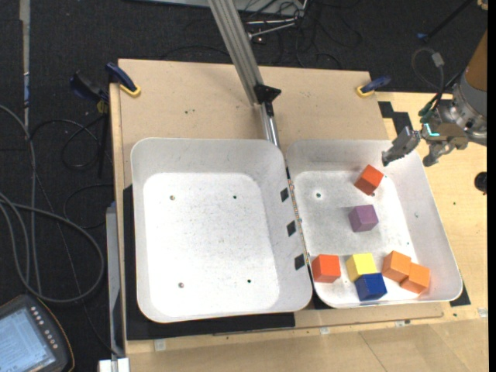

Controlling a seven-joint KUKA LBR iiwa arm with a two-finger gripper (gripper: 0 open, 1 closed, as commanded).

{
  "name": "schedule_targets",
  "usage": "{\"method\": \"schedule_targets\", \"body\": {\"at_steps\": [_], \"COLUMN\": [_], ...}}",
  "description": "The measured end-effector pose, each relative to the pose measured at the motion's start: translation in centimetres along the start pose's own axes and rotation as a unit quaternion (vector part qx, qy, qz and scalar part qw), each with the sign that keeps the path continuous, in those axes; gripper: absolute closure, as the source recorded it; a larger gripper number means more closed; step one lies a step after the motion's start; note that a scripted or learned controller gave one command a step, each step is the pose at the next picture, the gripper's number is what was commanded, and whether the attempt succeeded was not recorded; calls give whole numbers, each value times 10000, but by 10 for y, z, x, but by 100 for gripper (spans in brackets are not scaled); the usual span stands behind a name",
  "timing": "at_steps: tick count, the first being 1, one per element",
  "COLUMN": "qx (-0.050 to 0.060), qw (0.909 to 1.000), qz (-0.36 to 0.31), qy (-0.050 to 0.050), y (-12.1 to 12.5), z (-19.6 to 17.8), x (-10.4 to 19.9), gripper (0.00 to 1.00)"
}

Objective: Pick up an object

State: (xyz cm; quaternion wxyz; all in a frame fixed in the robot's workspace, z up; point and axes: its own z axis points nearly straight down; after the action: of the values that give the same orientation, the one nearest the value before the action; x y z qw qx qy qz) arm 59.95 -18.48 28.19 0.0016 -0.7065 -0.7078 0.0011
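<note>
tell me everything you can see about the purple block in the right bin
The purple block is a small cube with a matte, painted-wood or foam look, plain faces and no markings. It sits flat on the floor of the right bin, turned slightly askew, near the middle. Nothing touches it: the orange block above it stands apart.

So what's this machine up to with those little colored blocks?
A robot arm reaches in from the right, its open gripper hovering over the right bin, holding nothing. It is meant to pick up an object. Nearest it is an orange block, then a purple block. Another orange block, a yellow block, a blue block and two more orange blocks sit along the near edge.
</note>
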Motion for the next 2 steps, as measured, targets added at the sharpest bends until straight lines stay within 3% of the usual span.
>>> {"method": "schedule_targets", "body": {"at_steps": [1, 2], "qx": [-18, 4], "qw": [10000, 10000], "qz": [-7, 8], "qy": [-7, -2], "y": [1, -2], "z": [-2, 42], "x": [0, 3], "gripper": [0, 0]}}
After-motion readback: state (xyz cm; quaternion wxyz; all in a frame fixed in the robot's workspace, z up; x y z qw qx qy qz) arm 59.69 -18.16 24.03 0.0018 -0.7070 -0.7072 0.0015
